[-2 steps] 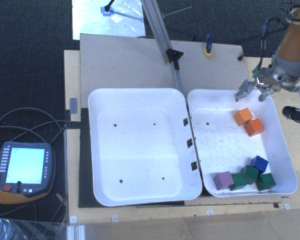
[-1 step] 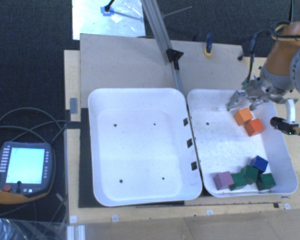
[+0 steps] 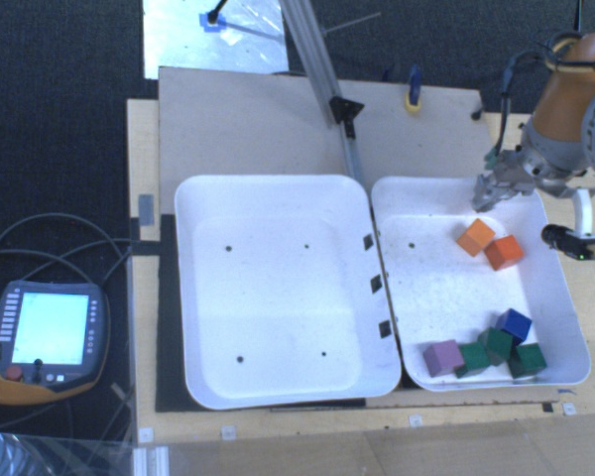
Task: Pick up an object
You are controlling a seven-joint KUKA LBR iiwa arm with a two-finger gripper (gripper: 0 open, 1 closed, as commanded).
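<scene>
Blocks, seven, small, coloured, all lying in right bin (image 3: 553, 296). Light orange block (image 3: 476, 236) and darker orange block (image 3: 504, 252) touching each other, upper part of bin, just below gripper (image 3: 488, 198). Blue block (image 3: 514, 323), three dark green blocks (image 3: 496, 344) (image 3: 527, 361) (image 3: 472, 358) and mauve block (image 3: 442, 357) clustered against near right corner, packed close, several touching.

No brand, label or legible writing on blocks, bins or bench. Teach pendant (image 3: 42, 340) at far left, screen lit pale green, text too small to read; dark cables looped about it on dark floor.

Gripper: at far edge of right bin, above bin's upper right part, near light orange block but not seen touching it. Finger state not discernible; too small and blurred at this slant. Nothing seen held.

Arm: grey, orange band (image 3: 565, 97) above wrist, entering from right.

Left bin (image 3: 193, 266): white, shallow, a few small dark dots on floor. Three dark clips (image 3: 376, 284) along seam between bins.

Bench (image 3: 248, 117): pale board beneath bins. Slanted grey metal pole (image 3: 312, 43) crossing from top, ending at black bracket (image 3: 345, 110). Blue and yellow clamp (image 3: 414, 87) on far edge.
</scene>
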